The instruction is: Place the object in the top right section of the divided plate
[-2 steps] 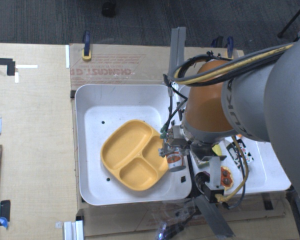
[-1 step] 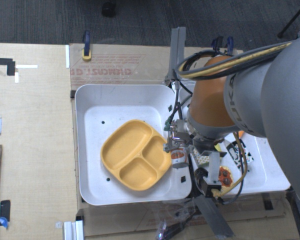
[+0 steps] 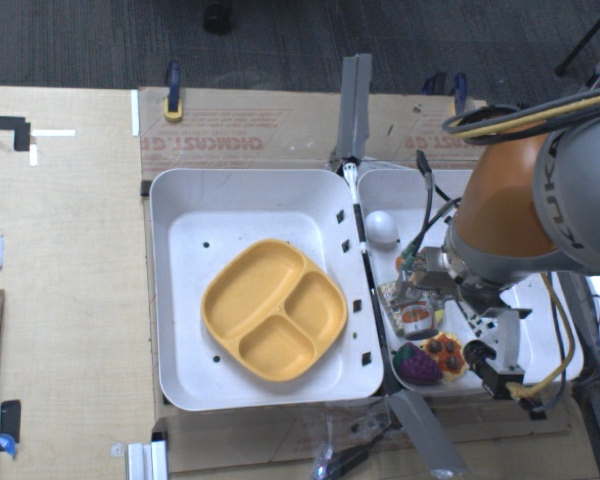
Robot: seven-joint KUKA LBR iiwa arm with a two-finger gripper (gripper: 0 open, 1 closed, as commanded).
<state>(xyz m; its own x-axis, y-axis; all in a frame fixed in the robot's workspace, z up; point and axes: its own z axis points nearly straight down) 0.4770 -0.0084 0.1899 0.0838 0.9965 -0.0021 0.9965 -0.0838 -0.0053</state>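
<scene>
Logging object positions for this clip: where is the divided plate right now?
The yellow divided plate lies tilted in the middle of the left bin, left of the divider from the arm's bin.

I am viewing a light wooden bench (image 3: 60, 298) running across the lower scene. Dark grey carpet (image 3: 280, 18) is covering the floor behind it. A cardboard sheet (image 3: 250, 128) is lying under the bins, and a blue clamp (image 3: 173, 93) is gripping its rear edge.
</scene>
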